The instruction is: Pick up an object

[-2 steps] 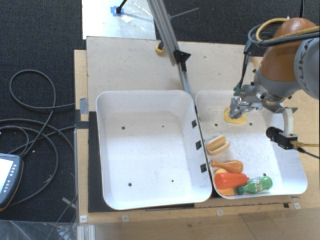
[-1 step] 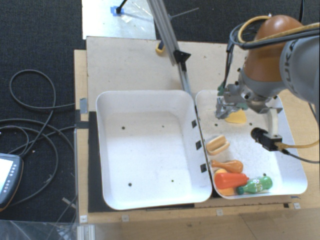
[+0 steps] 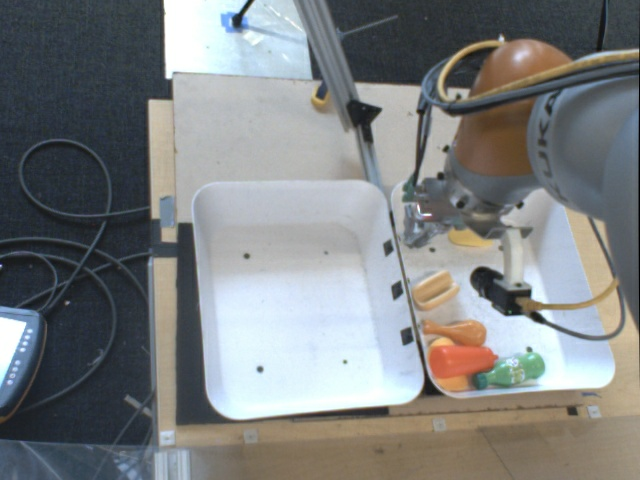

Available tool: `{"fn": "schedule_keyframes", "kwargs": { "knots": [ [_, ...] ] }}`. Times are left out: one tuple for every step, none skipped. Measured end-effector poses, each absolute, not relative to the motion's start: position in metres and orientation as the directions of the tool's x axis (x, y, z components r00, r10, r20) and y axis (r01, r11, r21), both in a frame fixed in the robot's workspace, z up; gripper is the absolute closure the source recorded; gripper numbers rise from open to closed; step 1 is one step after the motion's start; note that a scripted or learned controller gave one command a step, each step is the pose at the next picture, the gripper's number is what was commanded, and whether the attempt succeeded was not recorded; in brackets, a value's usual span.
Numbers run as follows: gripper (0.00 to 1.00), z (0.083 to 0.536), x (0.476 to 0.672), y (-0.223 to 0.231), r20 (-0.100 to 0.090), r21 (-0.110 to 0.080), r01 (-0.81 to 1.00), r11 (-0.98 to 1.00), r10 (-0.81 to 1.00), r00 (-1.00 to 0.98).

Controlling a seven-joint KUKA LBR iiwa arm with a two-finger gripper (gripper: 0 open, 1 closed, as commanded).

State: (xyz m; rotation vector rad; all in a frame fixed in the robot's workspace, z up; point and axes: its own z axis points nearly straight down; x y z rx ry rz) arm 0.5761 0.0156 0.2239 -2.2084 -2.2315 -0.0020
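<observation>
In the right bin [image 3: 590, 363], nearest, a green bottle [image 3: 511, 370] lies with its long axis toward 8 o'clock, beside an orange block [image 3: 460, 359], chicken leg [image 3: 456, 330] and hot dog [image 3: 435, 288]; farther, the hand [image 3: 418, 220], grip unreadable, hovers at 12.

Grey arm [image 3: 585, 138] comes in from the right edge, upper half of the camera view, angled down and to the left. Orange band [image 3: 510, 93] bulges just above the wrist, facing up toward the camera. Wrist points down. Claw [image 3: 418, 230] hangs below the wrist at the arm's left end, metallic, small, partly hidden under the wrist housing. Cables loop off the wrist.
</observation>
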Motion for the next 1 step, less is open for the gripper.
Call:
{"fn": "schedule_keyframes", "kwargs": {
  "knots": [
    [1.00,0.2189,0.5714,0.0764,0.003,-0.001,1.000,0.011,1.000,-0.011]
  ]
}}
